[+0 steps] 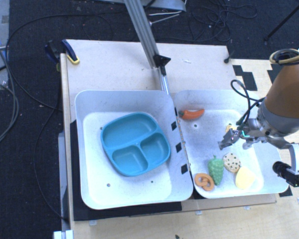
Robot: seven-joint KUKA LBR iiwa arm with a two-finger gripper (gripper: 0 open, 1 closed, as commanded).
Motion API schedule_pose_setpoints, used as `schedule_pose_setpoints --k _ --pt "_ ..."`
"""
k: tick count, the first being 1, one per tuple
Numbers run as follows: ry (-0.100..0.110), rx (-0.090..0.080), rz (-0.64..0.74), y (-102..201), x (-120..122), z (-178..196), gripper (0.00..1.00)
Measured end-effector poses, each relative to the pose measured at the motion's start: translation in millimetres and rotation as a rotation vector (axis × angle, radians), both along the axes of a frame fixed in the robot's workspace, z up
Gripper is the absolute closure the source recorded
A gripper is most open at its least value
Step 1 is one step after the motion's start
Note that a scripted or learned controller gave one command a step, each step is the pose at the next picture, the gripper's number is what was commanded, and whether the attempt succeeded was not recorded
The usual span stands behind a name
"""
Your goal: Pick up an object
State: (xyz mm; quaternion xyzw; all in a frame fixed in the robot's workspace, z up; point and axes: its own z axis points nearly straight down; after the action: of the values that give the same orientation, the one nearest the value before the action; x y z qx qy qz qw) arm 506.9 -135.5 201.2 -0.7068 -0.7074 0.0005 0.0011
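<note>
Camera view — gripper [228, 139], finger state unclear, above a tan dotted cookie [231, 162].

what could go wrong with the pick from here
1. The green toy, pretzel, spotted cookie and yellow piece sit crowded together at the near end of the right bin, so a grasp may catch two or knock one aside.
2. The gripper hangs just above that cluster, seemingly over bare floor; closing there would likely grab nothing.
</note>
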Motion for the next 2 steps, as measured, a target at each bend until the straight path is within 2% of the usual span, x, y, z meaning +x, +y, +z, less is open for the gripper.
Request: schedule_pose_setpoints --k 1,2 --pt "-0.002 -0.001 0.0 -0.1 0.4 0.5 0.0" --pt "0.002 0.0 -0.003 -6.4 7.1 -56.4 0.0"
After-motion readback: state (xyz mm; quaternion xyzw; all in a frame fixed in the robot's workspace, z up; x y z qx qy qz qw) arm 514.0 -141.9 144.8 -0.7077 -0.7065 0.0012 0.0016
